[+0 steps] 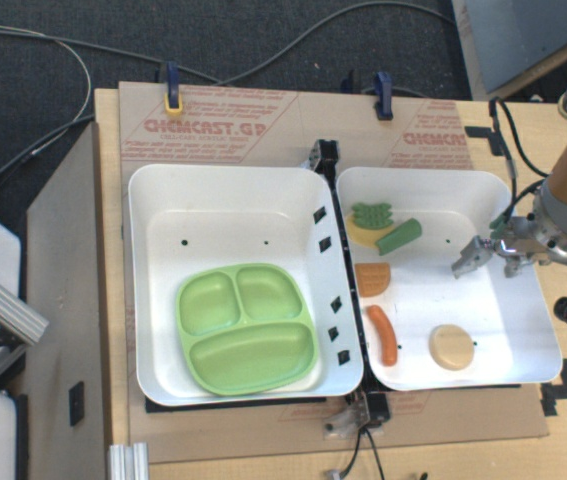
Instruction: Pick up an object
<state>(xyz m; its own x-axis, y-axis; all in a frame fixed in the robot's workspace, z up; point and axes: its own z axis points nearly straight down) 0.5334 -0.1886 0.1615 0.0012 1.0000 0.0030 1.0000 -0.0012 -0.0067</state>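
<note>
Brown cardboard-topped bench, glossy white bins [233, 193], ridged green plastic tray [247, 326], metal fingers [471, 259] apart over bare floor

Glossy white plastic bins [153, 298], cardboard bench [263, 118]

**Bench fittings and surroundings**

Two shallow white bins sit side by side on a brown board [263, 118] printed with red lettering. The left bin [153, 268] and the right bin [523, 338] meet along a dark divider [338, 258] carrying small black markers. A yellow-handled clamp [173, 93] and a blue clamp [383, 96] grip the board's far edge. Another clamp fitting [363, 408] sits at the near edge where the bins meet. Black cables [293, 48] trail across the dark carpet [63, 8] beyond the bench. A grey panel [523, 18] leans at the upper right. Pale metal framing [3, 308] stands at the left.
</note>
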